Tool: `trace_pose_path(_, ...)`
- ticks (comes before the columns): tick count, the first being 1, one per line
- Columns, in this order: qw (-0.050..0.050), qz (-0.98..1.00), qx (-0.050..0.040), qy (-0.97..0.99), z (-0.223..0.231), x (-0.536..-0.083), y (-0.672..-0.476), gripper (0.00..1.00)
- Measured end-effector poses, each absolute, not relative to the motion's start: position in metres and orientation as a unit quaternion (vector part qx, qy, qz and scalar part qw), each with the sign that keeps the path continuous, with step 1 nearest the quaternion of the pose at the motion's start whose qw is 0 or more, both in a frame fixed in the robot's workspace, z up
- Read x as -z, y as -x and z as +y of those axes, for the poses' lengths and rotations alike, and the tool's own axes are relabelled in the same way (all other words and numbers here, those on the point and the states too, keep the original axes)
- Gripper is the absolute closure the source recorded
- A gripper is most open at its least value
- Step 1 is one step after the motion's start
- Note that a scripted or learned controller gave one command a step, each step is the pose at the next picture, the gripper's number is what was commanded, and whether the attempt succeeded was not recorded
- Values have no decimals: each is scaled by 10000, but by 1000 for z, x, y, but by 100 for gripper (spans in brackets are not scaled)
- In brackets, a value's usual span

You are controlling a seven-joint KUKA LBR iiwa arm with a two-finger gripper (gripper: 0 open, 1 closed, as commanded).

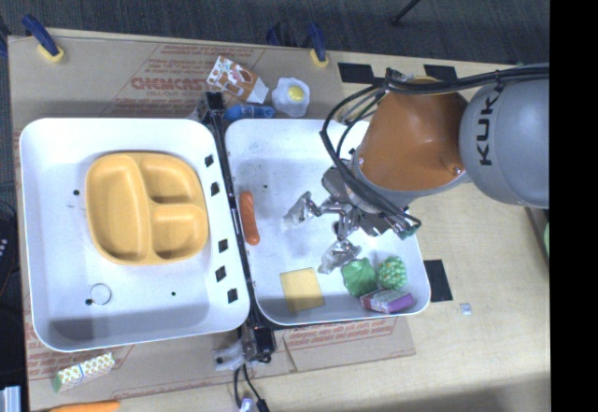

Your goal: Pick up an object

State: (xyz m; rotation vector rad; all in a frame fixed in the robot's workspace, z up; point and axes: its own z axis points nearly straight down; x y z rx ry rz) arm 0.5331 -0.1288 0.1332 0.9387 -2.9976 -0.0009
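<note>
The jaws (316, 231) stand open over the right bin (280, 144), gripping nothing, one finger near the orange sausage (249, 217) by the bin's left wall, the other just above the green toy (358, 276) beside the yellow block (301, 288).

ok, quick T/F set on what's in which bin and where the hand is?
1. The yellow tray lies in the left bin. True.
2. The carrot lies in the left bin. False: it is in the right bin, near its left wall.
3. The hand is over the right bin. True.
4. The yellow block sits on the tray. False: it lies on the right bin's floor.
5. The broccoli is in the right bin. True.
</note>
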Motion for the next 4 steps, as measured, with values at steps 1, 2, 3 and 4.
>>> trace_pose_path(1, 14, -8830, 11, -4694, -152, -92, -537, 0)
trace_pose_path(2, -4, -8369, 3, -5474, -157, -92, -540, 0)
trace_pose_path(3, -1, -7670, 5, -6417, -210, -92, -548, 0)
trace_pose_path(4, 11, -7235, 20, -6903, -207, -92, -538, 0)
